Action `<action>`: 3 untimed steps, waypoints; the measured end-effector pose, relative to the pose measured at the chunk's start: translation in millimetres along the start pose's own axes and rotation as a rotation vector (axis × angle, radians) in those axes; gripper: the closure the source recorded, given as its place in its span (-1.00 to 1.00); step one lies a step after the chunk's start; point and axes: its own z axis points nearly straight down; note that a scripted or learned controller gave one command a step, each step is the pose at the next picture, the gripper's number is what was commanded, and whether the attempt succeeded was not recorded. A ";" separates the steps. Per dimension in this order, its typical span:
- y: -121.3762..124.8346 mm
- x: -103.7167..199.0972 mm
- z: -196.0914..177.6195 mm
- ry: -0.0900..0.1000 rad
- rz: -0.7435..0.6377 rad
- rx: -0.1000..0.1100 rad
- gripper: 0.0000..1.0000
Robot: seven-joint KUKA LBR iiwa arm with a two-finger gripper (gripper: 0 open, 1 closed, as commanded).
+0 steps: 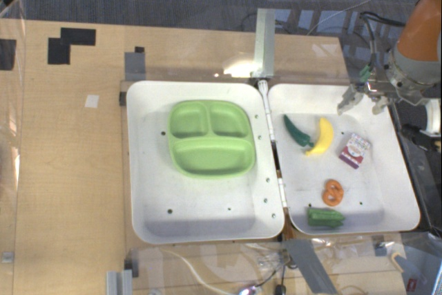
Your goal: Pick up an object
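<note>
the gripper [364,100] hangs over the far right corner of the right bin [387,214], its two fingers spread apart with nothing between them. the candidates for picking all lie in that bin: a yellow banana [320,137] lies nearest the gripper, with a dark green pepper [298,131] just beside it toward the left bin [148,217]; a small purple and white packet [354,149] sits to the banana's right, and a pretzel [333,193] and a green vegetable [324,217] lie nearer the front rim. the banana looks the best target, since it is closest and slim enough to fit the spread fingers; i would come down over its middle, fingers set across its width, keeping clear of the pepper beside it. the packet lies flat and seems harder to pinch. its printing is too small to read. a green divided plate [210,137] sits in the left bin.
</note>
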 end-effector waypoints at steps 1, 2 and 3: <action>8.6 27.0 98.0 -0.002 0.023 -0.007 -1.00; 11.9 28.9 83.8 -0.002 0.017 -0.016 1.00; 25.1 68.0 -33.6 -0.001 0.054 -0.004 1.00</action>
